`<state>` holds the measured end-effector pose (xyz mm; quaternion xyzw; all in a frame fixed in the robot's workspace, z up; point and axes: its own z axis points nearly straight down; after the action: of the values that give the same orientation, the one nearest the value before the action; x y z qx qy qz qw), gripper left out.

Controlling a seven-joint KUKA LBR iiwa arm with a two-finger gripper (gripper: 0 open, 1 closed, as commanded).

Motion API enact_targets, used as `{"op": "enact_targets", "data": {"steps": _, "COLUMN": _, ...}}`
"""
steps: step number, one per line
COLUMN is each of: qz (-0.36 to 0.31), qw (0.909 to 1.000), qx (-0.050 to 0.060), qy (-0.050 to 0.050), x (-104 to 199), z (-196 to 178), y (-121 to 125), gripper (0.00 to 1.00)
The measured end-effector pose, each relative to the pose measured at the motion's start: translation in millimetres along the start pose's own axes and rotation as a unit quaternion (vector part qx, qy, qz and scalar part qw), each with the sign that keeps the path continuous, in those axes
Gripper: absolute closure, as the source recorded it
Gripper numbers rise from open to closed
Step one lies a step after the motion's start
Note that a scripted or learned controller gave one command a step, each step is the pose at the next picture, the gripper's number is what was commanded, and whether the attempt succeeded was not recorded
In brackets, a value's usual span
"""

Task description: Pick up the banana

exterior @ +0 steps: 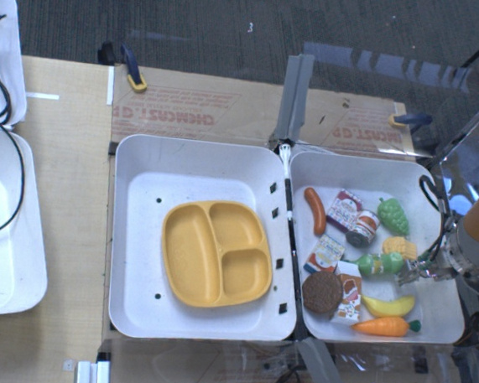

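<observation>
The banana is small, yellow and gently curved, lying flat on the floor of the right bin with its ends turned slightly upward in the view. It sits just below and a little to the left of the gripper, close to it but apart from the tool's tip. Nothing covers it; its whole length shows.

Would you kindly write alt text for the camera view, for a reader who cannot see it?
The claw hovers above a banana in the right bin, among a carrot, sausage and other toy food. The left bin holds a yellow divided plate.
</observation>
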<state>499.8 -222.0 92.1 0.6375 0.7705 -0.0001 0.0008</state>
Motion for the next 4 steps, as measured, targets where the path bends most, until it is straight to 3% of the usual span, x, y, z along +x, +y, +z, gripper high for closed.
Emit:
{"op": "enact_targets", "data": {"steps": 1, "qz": -0.003, "qw": 1.0000, "qx": 0.002, "qy": 0.007, "x": 6, "z": 1, "y": 2, "gripper": 0.00}}
{"op": "enact_targets", "data": {"steps": 2, "qz": -0.121, "qw": 0.9926, "qx": -0.001, "qy": 0.001, "x": 6, "z": -1, "y": -20, "gripper": 0.00}}
{"op": "enact_targets", "data": {"steps": 3, "qz": -0.120, "qw": 0.9927, "qx": -0.002, "qy": 0.000, "x": 5, "z": -10, "y": -19, "gripper": 1.00}}
{"op": "enact_targets", "data": {"steps": 4, "qz": -0.120, "qw": 0.9928, "qx": -0.002, "qy": 0.000, "x": 5, "z": -10, "y": -20, "gripper": 0.00}}
